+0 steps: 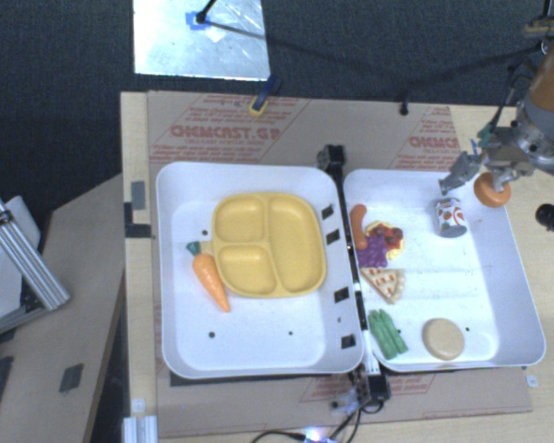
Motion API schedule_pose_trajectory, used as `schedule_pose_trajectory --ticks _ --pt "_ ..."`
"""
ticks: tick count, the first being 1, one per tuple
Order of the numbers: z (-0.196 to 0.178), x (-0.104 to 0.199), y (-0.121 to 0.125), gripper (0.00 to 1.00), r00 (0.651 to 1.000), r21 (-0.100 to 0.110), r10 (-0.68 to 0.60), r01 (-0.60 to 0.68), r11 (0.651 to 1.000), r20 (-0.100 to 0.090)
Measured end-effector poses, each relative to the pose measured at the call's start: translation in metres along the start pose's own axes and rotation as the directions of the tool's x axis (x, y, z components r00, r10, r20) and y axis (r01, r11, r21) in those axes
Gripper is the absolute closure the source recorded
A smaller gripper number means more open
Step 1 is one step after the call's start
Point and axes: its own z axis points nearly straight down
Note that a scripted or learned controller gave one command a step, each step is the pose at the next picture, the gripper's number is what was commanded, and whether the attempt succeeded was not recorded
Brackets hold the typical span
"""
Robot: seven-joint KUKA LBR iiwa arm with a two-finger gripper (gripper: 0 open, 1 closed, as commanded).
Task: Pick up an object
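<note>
So the tan wooden worktop (92, 247) carries a brown cardboard sheet with red lettering (231, 129), and on that sit two shallow white plastic bins side by side. The left bin (180, 330) has a yellow three-compartment plastic plate (266, 245) roughly in its middle, with an orange toy carrot with a green top (210, 279) lying just off the plate's left edge, tip pointing toward the near side.

The right bin (508, 284) has all the small stuff. Along its left wall: an orange toy sausage (358, 225), a purple bunch of toy grapes (382, 244) right next to it, a toy pizza slice (385, 283) just below those, then a green toy bean pod bundle (386, 331). A round beige toy bun (442, 338) sits near the front. A small white cup with red markings (451, 218) is at the back.

The grey arm's gripper (475, 175) is over the back right part of that bin, and an orange ball-like toy (491, 191) is right at its fingers. Honestly can't tell whether they're clamped on it.
</note>
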Motion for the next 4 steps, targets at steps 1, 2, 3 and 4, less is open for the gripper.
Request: schedule_pose_trajectory --ticks 1,2,3,4 --pt "-0.008 0.000 0.002 0.00 1.000 -0.012 -0.002 0.002 1.000 0.002" --pt "0.034 0.000 0.006 0.00 1.000 -0.010 -0.002 0.002 1.000 0.002" --pt "0.082 0.002 -0.003 0.00 1.000 -0.009 -0.001 0.001 1.000 0.001" --pt "0.110 -0.007 -0.002 0.00 1.000 -0.022 -0.001 0.001 1.000 0.007"
